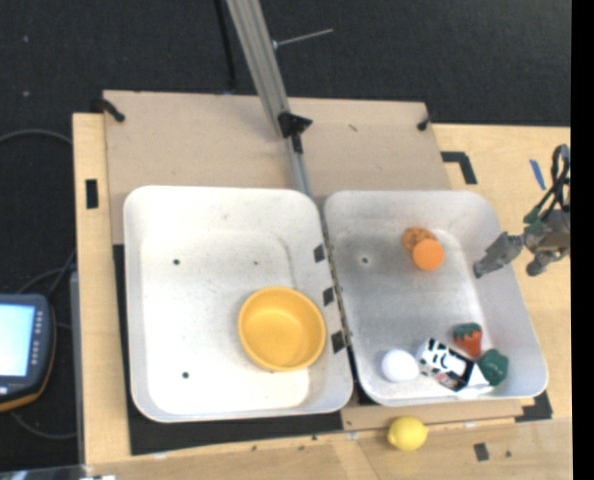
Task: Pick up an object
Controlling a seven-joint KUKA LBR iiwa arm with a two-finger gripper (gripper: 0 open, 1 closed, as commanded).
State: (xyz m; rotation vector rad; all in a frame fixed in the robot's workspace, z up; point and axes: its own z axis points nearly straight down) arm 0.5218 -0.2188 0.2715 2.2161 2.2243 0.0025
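Note:
My gripper (518, 256) hangs over the right rim of the right bin (377, 218), its two fingers spread open with nothing between them. An orange ball (430, 256) lies to its left in that bin, touching a brownish object (414, 237). At the bin's front right corner sit a white ball (399, 365), a black-and-white object (445, 364), a red object (467, 335) and a green object (494, 367). A yellow bowl (282, 328) stands in the left bin (177, 228).
A yellow lemon (407, 433) lies on the bench just in front of the right bin. A metal rail (262, 58) slants up from between the bins. A screen device (12, 343) sits at the far left.

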